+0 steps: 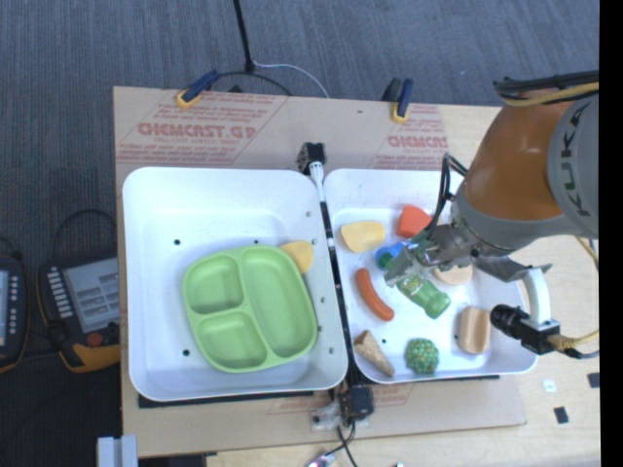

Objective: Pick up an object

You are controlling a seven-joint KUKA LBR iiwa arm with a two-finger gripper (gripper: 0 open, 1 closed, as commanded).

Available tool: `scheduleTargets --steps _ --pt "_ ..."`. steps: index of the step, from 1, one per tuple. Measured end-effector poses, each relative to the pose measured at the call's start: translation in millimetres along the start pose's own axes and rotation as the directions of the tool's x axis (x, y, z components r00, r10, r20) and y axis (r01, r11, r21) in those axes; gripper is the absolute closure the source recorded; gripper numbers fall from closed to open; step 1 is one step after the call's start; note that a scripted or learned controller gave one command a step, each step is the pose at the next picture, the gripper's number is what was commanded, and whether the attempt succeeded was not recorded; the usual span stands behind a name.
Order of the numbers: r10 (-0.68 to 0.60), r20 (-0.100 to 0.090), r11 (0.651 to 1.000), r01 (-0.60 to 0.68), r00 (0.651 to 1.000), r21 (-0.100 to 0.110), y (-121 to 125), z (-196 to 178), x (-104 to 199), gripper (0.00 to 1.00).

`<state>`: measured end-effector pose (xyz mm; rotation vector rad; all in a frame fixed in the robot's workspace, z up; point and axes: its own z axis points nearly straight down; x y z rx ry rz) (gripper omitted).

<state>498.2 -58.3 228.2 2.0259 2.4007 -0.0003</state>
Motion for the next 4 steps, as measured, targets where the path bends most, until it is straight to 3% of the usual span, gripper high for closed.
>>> scheduleTargets --steps 1,2,3,4 --pt "-0.16 0.001 0.987 0.16 0.987 0.0 -10 -21 25 1.0" --pt "-0.466 0.0 0.885 0.466 0.885 0.0 -5 -15 55 1.0" --pt "-0.896 -0.001 0.444 0.896 0.444 0.0 -10 44 32 1.0" --pt "-0.965 0.002 0.261 0.965 0.261 -0.002 91 44 67 1.0"
